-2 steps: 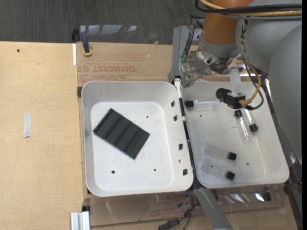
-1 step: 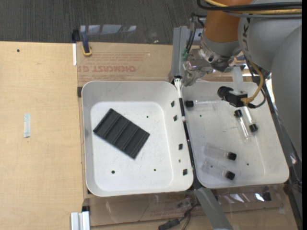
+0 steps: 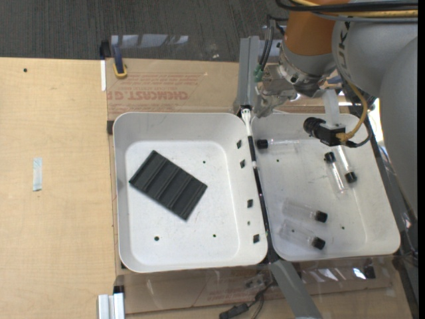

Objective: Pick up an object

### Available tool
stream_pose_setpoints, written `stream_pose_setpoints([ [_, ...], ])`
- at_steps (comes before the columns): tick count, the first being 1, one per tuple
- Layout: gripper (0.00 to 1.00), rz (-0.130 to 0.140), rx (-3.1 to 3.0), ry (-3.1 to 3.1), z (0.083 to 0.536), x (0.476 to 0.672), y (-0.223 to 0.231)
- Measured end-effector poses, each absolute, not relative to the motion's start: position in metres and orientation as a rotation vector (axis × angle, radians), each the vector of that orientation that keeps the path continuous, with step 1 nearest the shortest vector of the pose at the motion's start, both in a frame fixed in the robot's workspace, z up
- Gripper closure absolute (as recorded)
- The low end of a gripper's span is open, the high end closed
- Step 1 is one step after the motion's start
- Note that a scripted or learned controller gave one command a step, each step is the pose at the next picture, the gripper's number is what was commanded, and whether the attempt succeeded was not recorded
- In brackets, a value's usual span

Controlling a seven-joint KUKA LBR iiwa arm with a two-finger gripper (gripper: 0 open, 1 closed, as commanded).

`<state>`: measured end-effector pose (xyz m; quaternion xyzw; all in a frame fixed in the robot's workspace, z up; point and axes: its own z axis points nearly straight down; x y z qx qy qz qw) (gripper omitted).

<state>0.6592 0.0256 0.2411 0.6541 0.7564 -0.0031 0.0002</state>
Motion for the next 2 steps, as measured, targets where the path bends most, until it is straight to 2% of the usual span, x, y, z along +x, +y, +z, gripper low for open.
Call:
stream_pose_setpoints([
  [1, 1.00, -0.003, 2.059, 2.372, 0.312, 0.657, -0.028],
  [2, 1.00, -0.004, 2.050, 2.381, 0.259, 0.659, -0.022],
])
